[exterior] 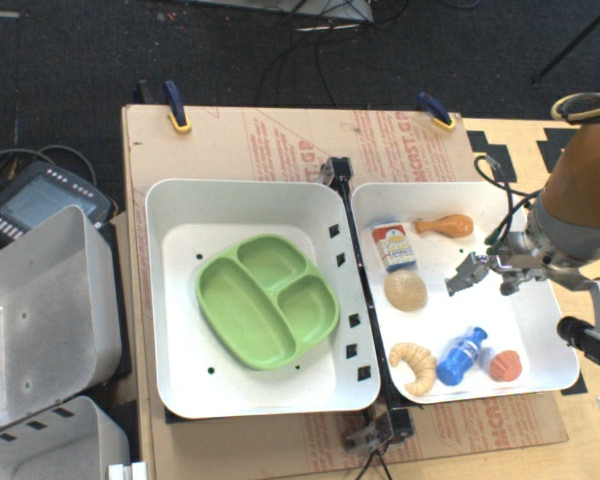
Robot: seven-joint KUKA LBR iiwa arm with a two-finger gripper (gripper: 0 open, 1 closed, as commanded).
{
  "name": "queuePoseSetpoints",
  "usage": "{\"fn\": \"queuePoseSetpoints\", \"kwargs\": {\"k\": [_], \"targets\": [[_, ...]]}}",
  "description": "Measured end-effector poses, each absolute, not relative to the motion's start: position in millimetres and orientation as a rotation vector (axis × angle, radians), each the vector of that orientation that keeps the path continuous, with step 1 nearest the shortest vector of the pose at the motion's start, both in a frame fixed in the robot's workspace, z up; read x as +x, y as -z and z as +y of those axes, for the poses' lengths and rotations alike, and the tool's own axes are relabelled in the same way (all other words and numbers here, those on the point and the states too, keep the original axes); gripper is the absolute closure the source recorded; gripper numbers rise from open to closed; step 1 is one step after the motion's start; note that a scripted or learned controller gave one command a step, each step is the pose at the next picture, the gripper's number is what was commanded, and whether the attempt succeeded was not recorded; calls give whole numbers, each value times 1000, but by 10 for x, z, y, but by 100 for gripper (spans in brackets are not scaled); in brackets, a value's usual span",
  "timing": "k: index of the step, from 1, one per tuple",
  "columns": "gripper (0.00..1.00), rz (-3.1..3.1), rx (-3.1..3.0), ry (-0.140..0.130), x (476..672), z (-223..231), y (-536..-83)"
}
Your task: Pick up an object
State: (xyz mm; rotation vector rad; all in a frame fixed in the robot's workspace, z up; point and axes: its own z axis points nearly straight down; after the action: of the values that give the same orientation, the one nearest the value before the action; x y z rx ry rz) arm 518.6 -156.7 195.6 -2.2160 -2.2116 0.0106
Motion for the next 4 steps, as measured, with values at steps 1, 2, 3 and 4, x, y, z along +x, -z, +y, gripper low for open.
{"fn": "queuePoseSetpoints", "kwargs": {"k": [1, 2, 3, 4], "targets": [[0, -2222, -2220, 0, 5216, -1564, -2013], [0, -2216, -2219, -5, 5168, -1469, -1430], [0, -2217, -2221, -3, 5160, -1463, -898], [100, -2217, -2225, 0, 5171, -1463, -1024]]}}
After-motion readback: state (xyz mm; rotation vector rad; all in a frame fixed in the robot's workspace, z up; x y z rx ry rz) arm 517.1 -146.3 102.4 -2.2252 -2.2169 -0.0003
